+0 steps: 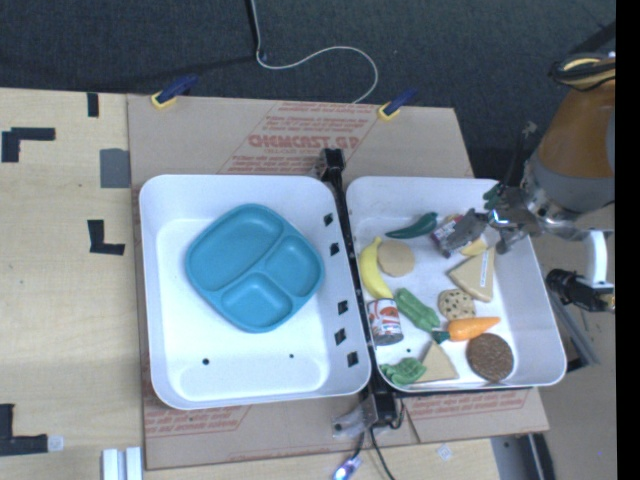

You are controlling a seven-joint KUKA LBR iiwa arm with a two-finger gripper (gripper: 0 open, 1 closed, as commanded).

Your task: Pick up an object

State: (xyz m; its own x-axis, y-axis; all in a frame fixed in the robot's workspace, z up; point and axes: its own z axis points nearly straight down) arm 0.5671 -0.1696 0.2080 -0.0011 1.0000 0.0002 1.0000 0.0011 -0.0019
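Observation:
The right bin (530,298) holds several toy foods: a banana (372,268), a beige round disc (396,259), a dark green pepper (412,228), a cheese wedge (473,276), a spotted cookie (455,302), a carrot (470,327), a brown patty (490,356), a green pod (417,309), a small can (385,321) and a tan wedge (437,363). My gripper (480,234) hangs over the bin's upper right part, just above the cheese wedge and right of the pepper. It is open, with nothing between its fingers.
The left bin (170,218) holds a blue divided plate (255,266). Both bins sit on a cardboard sheet (290,133). A black divider (345,268) runs between the bins. The arm (575,158) reaches in from the right over the bin's rim.

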